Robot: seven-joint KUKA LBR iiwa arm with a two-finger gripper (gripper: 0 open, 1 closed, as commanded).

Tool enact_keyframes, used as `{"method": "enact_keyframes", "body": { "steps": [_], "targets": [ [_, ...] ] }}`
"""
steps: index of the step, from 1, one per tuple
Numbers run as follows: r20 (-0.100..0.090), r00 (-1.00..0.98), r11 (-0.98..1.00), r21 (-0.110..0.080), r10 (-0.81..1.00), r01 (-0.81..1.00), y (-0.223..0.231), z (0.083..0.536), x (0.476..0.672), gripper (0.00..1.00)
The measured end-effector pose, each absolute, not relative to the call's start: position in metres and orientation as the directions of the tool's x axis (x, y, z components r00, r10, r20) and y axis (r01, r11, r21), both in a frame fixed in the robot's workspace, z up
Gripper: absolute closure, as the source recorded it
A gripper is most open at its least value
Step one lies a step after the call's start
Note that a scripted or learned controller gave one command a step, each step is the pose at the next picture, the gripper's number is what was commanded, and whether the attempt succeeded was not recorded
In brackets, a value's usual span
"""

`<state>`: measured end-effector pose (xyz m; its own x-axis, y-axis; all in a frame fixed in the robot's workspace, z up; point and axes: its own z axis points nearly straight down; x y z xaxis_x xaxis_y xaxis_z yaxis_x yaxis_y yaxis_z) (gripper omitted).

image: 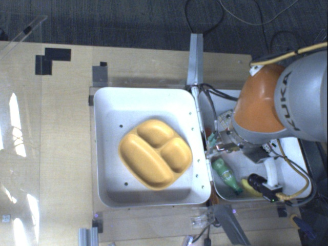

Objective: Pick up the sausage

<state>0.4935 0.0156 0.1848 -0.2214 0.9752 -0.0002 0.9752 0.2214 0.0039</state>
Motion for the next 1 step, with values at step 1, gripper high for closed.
{"method": "enact_keyframes", "body": {
  "steps": [1],
  "targets": [
    [0.0, -0.224, 0.224, 0.008, 0.975, 0.975, 0.0161, 0.1956, 0.4952, 1.0]
  ]
}}
